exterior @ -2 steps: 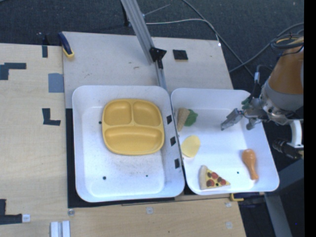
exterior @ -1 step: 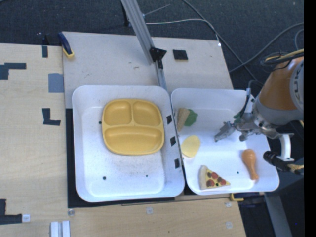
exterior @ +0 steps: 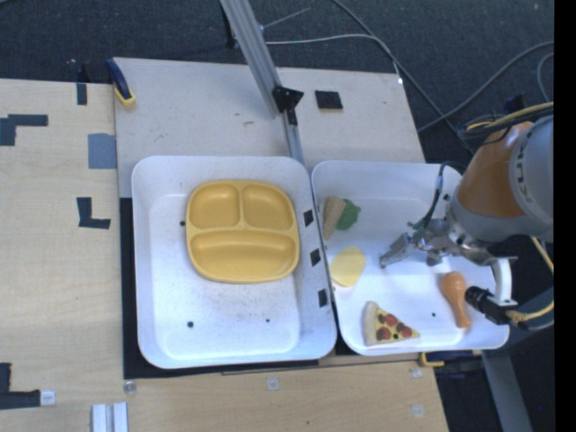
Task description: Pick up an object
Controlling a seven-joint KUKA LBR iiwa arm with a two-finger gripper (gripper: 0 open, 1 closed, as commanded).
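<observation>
From above, the tabletop carries two shallow white bins side by side. The left bin holds a yellow plate with three compartments, lying flat toward the bin's far half. The right bin holds four toy foods. A tan wedge with a green edge lies near the bin's left wall, toward the far side. A pale yellow round piece sits just nearer the camera than that wedge, also close to the left wall. A pizza slice (pale crust, red spots) lies by the near rim. An orange drumstick lies toward the right side, tilted.

The grey arm, with its orange band, reaches in from the right over the right bin. Its claw points left and down toward the bin's middle, its fingers apart, with nothing between them. The tips sit over bare bin floor, between the pale yellow round piece and the drumstick, touching neither as far as can be seen.

A slanted metal rail crosses the tabletop's far part.
</observation>
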